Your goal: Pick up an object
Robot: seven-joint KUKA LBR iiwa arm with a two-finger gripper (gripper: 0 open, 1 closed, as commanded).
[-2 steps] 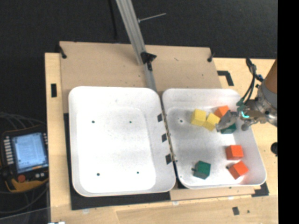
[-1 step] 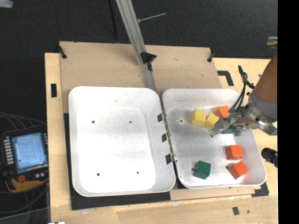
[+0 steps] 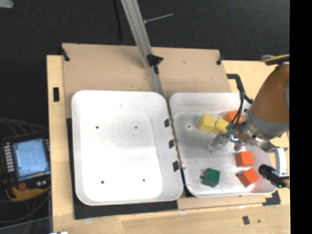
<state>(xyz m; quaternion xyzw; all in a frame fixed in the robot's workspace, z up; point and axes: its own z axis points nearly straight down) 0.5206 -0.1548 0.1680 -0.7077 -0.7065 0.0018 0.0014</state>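
The big grey arm (image 3: 270, 108) reached into the right bin (image 3: 195, 106), at the right of the frame. Its gripper (image 3: 220, 141) hung just below two yellow blocks (image 3: 214, 124). I could not tell its grip.

Likely a robotics lab: a plywood bench (image 3: 136, 65) with two white bins (image 3: 80, 130), a teach pendant (image 3: 27, 162) beside it.

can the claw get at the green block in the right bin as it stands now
Probably yes. The green block sits alone on the floor of the right bin, near its front wall, with nothing stacked on or touching it. The claw is above the same bin, near the yellow blocks, a short move away.
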